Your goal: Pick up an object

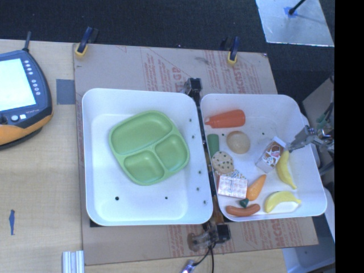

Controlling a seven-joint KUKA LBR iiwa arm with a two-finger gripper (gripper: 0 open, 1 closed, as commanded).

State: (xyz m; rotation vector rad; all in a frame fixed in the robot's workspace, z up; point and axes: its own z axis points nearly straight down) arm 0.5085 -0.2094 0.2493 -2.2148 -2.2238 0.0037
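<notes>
The right bin [301, 114] holds several toy foods: an orange bottle-shaped piece [226, 119], a green cylinder [212, 145], a beige ball [239, 141], a speckled cookie [222, 162], a pink wafer packet [232, 185], a carrot [256, 186], a sausage [242, 210], a banana [285, 169], a yellow wedge [282, 201] and a small white packet [270, 155]. My gripper [301, 140] reaches in over the bin's right rim, just right of the white packet and above the banana. Most of it is cut off at the view's edge.
The left bin [96, 198] contains a green divided plate [149, 147]. A tablet-like pendant [20, 98] lies on the bench at far left. Clamps [84, 41] [232, 49] hold the cardboard sheet at the back.
</notes>
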